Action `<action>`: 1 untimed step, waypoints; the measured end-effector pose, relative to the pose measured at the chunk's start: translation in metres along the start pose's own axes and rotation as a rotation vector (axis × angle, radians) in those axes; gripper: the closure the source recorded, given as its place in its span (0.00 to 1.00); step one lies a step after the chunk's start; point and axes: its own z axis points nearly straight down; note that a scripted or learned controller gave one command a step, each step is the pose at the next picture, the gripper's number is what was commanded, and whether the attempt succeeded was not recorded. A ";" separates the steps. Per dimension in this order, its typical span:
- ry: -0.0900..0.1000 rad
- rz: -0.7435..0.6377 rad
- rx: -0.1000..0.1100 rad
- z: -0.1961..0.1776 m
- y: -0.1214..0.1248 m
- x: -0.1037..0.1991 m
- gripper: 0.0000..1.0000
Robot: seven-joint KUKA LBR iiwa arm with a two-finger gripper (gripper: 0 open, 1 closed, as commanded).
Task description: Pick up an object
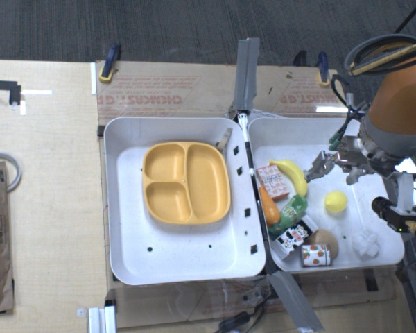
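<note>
Tool (pixel 317 168) sits open with nothing in it, banana (pixel 292 174) just to its left, lemon (pixel 336 201) below-right of it.

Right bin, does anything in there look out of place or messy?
The right bin holds its items crowded against its left wall: banana, carrot, small carton and can lie jumbled and overlapping. The lemon sits apart. Nothing looks spilled or damaged.

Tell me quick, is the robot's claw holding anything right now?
Gripper: open, holding nothing, hovering over the right bin just beside the banana.
</note>
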 end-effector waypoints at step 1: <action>0.000 -0.238 -0.004 0.109 0.041 0.001 0.00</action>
